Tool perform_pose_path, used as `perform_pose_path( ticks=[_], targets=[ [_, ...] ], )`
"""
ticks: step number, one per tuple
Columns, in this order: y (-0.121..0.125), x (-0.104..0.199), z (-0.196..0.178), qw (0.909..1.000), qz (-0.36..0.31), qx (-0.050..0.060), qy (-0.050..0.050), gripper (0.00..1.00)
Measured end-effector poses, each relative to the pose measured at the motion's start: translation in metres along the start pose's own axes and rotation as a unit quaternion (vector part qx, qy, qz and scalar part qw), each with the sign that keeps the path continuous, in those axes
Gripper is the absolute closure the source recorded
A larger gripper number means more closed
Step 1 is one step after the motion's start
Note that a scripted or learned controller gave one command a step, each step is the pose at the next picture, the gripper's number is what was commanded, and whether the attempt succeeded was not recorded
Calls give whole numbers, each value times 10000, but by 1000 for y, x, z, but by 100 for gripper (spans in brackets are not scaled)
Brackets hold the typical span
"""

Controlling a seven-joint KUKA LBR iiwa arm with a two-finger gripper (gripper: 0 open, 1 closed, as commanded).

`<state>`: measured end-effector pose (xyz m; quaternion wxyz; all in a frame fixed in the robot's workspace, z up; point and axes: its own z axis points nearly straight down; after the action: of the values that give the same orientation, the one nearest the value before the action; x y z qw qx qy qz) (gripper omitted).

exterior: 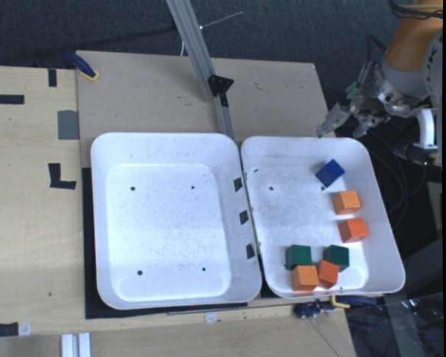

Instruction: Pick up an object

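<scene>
The right bin holds several small blocks. A blue block lies near its far edge. Two orange blocks sit along the right wall. Near the front edge cluster two green blocks and two orange blocks. My gripper hovers above the far right corner of the right bin, behind the blue block, its fingers spread with nothing between them.
The left bin sits beside the right one on the wooden bench. A slanted metal pole runs from the top down to the gap between the bins. Dark cables hang off the right of the bench.
</scene>
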<state>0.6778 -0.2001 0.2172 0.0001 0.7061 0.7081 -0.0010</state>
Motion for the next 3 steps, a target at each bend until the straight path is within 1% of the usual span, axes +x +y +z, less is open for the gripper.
perform_pose_path(
  ticks=[1,2,3],
  targets=[
    [0,0,0,10000,1,3,-2,0],
    [-8,7,51,10000,5,22,7,0],
    [-5,6,115,10000,0,26,5,0]
  ],
)
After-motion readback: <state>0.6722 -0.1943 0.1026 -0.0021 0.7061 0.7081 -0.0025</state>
